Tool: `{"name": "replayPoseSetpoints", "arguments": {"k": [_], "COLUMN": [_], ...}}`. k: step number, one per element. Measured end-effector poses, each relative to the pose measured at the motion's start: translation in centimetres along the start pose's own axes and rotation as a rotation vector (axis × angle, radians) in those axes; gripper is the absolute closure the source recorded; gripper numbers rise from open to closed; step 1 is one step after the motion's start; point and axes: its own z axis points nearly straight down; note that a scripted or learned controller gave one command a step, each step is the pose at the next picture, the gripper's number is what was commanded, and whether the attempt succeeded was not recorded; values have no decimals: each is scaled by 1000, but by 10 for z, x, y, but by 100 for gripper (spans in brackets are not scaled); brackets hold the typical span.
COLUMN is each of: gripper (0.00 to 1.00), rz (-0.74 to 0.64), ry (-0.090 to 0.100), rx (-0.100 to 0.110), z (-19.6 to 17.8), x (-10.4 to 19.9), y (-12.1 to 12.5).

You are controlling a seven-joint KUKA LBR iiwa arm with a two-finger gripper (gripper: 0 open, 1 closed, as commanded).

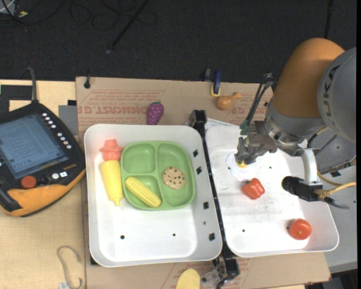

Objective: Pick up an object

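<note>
My gripper is low in the right bin, near its far left part. It stands over a small white flat thing with a yellow spot, which it partly hides. A red pepper lies just in front of the gripper, apart from it. A red tomato rests near the bin's front right corner.
The left bin holds a green divided plate with a corn cob and a cookie, beside a yellow bottle and a pink piece. Purple grapes, an orange pear and a lemon lie outside the bins. A teach pendant sits at left.
</note>
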Motion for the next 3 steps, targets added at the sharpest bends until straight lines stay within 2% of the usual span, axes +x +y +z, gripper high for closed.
{"name": "replayPoseSetpoints", "arguments": {"k": [1, 3], "gripper": [100, 100], "rz": [4, 6], "ry": [-1, -1], "rx": [4, 3], "z": [19, 16], "x": [4, -5], "y": [-5, -11]}}
